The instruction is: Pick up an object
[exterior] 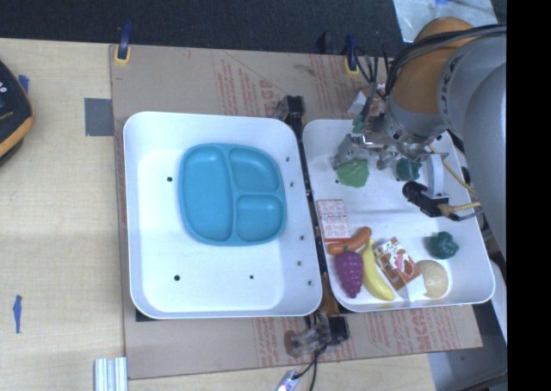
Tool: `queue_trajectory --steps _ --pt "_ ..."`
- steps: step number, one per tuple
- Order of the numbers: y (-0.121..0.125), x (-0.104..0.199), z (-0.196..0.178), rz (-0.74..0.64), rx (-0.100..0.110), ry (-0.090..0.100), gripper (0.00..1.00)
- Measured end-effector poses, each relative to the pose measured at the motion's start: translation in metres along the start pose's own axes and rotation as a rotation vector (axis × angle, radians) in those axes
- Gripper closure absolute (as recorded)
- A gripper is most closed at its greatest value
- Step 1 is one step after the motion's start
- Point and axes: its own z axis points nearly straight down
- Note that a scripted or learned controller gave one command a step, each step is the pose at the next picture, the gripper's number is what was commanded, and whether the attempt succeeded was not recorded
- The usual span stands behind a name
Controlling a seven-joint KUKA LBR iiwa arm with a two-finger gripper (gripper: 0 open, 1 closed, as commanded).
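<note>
Fingers (351, 155) hang directly over the green object (352, 174), their spread impossible to tell.

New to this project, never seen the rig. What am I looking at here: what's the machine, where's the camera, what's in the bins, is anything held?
One camera looks down at a slant on a bench with two shallow white bins. The grey arm with an orange band reaches in from the right; its gripper sits low over the right bin, by a green object. Whether it holds that, I cannot tell. The left bin holds a blue divided plate. The right bin holds toy food: purple grapes, a banana, a hot dog, small cartons and a dark green piece.
</note>
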Motion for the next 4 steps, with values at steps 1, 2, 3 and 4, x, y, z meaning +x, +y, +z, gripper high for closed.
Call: queue_trajectory --steps 1,2,3,4 --pt "0.000 0.020 0.000 -0.002 0.001 0.000 0.00" --pt "0.000 0.003 0.000 0.002 -0.002 -0.001 0.00" --pt "0.000 0.011 0.000 0.000 0.000 0.000 0.00" --pt "0.000 -0.001 0.000 0.002 -0.003 -0.001 0.00"
